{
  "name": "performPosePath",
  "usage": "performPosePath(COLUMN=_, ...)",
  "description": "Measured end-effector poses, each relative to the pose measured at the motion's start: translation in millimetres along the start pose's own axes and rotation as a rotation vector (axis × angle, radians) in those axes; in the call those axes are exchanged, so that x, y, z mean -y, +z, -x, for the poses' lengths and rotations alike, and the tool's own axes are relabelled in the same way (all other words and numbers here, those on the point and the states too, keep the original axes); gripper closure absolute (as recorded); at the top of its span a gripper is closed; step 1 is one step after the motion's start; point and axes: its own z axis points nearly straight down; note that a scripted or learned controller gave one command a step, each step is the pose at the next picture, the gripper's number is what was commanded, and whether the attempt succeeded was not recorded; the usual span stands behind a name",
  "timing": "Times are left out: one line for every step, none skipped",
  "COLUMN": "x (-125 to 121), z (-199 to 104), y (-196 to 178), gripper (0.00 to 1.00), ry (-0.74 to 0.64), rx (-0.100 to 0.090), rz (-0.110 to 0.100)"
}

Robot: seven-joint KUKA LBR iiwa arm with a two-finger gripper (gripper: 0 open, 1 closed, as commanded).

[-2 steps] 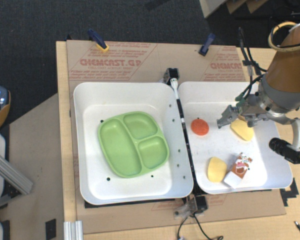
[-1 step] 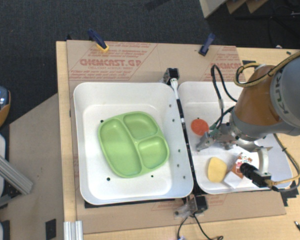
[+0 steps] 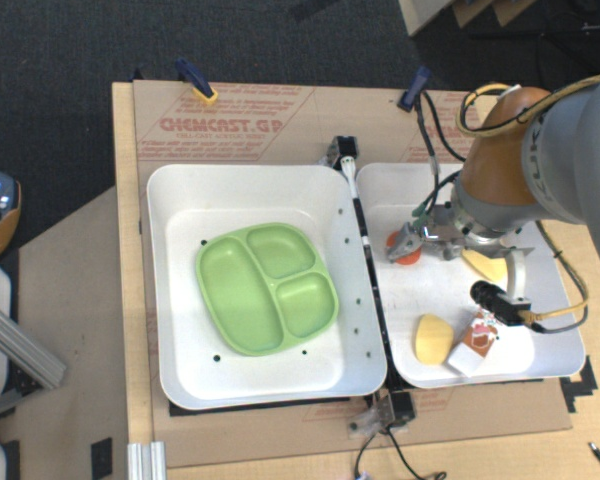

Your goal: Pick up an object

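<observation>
Red object point(image 3: 407, 255) beside fingers point(image 3: 405, 238)

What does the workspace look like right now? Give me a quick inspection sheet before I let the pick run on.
Surface: two white bins side by side on a cardboard-covered bench; left bin, right bin.
Job's things: green divided tray in the left bin; in the right bin a yellow lump, a red-and-white item, a pale yellow piece and a small orange-red item.
Clutter: nothing seen.
End effector: end effector low over the right bin, at the orange-red item; grip unclear.
Cables: black cables along the arm.
Surroundings: blue clamps at the bench's far edge; dark floor.
</observation>
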Motion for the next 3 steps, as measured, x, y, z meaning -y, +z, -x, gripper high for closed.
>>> performPosePath(x=2, z=0, y=-11, gripper=1.0, ry=0.003, rx=0.0, rz=-0.001)
performPosePath(x=2, z=0, y=-10, gripper=0.0, ry=0.003, rx=-0.001, rz=-0.003)
performPosePath(x=-62, z=15, y=0, gripper=0.0, ry=0.0, rx=0.001, rz=0.001)
